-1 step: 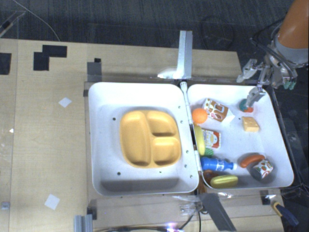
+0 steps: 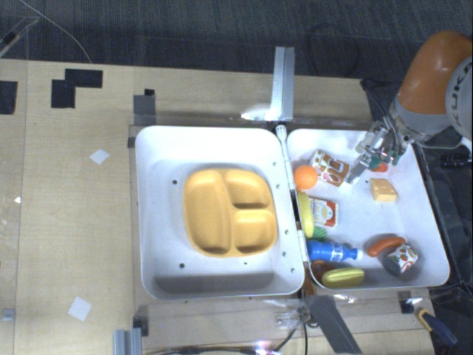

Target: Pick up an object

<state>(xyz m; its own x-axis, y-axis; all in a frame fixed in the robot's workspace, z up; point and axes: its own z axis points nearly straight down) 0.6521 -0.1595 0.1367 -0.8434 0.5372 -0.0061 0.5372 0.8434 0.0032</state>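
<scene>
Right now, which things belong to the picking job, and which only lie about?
For the job: gripper; right bin items: orange ball, cheese wedge, blue bottle, sausage.
Lying about: yellow tray in left bin; black tape patches.

Grey arm with orange band (image 2: 437, 80) cut off at the right edge. Gripper (image 2: 367, 160) too small and blurred to read. Print on the small red-and-white packets (image 2: 330, 168) illegible; yellow banana (image 2: 304, 214) partly hidden against the bin divider.

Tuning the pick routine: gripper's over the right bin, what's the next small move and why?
Probably a short drop straight down and slightly toward the snack packet. The gripper hangs over bare floor of the right bin, between that packet and the cheese block, with nothing between it and either one.
</scene>
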